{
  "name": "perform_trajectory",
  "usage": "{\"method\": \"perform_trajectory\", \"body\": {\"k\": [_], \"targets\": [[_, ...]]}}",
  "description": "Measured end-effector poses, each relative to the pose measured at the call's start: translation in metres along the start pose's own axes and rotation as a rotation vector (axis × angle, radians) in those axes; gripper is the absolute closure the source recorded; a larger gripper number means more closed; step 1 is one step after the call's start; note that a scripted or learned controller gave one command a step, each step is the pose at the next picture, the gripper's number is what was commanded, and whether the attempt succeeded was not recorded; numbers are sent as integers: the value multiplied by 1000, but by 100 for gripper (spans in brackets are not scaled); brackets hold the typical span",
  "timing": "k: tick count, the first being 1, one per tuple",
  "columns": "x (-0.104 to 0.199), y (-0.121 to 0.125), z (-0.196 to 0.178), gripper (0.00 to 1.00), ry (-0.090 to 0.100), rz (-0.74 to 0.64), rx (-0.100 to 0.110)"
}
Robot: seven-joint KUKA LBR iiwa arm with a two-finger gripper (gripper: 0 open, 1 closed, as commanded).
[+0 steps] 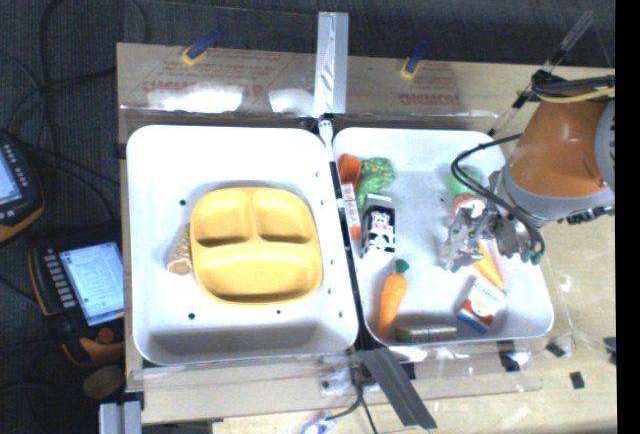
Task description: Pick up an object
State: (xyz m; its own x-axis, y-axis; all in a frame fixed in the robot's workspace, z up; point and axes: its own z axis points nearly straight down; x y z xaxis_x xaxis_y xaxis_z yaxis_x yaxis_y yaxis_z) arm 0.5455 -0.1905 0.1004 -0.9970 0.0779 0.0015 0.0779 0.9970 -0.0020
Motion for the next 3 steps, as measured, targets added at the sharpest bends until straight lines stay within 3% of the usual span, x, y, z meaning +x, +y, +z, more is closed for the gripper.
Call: {"method": "perform_trajectory", "body": {"k": [1, 2, 3], "targets": [[0, 0, 0, 0, 0, 0, 0], [-9, 46, 11, 0, -11, 194, 1], [21, -9, 10, 0, -16, 119, 1]]}}
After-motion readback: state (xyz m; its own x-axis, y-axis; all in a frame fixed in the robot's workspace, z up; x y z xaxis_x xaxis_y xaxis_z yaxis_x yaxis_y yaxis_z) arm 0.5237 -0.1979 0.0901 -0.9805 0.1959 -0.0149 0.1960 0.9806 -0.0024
